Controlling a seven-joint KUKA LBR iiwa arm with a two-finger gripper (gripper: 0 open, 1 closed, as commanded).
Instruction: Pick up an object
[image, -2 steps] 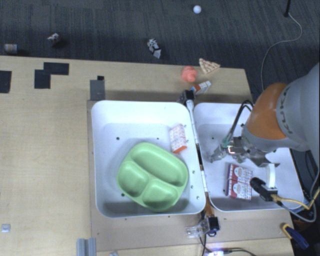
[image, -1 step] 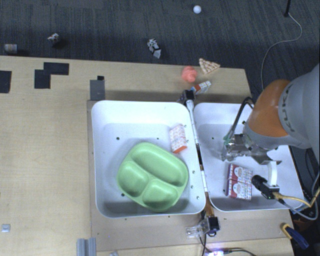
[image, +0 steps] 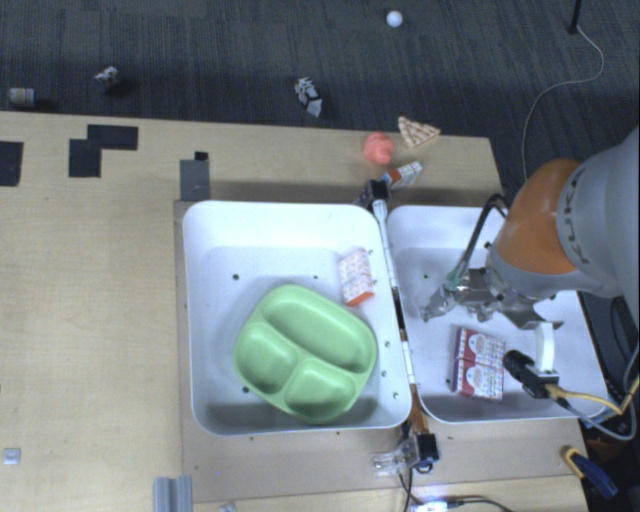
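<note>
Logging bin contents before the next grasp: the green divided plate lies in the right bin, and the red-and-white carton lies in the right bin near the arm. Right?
Not quite. The camera view shows the green divided plate in the left bin, not the right. The red-and-white carton does lie in the right bin near the arm.

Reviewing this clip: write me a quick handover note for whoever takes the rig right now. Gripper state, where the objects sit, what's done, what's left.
Gripper: low in the right bin, near its left wall; nothing visibly held.
Right bin: red-and-white box lying flat toward the front, apart from the gripper.
Left bin: green divided plate at the front; small orange-and-white packet near the right wall.
Done: no pick achieved.
Left: grasp and lift one object; the box looks nearest.
</note>
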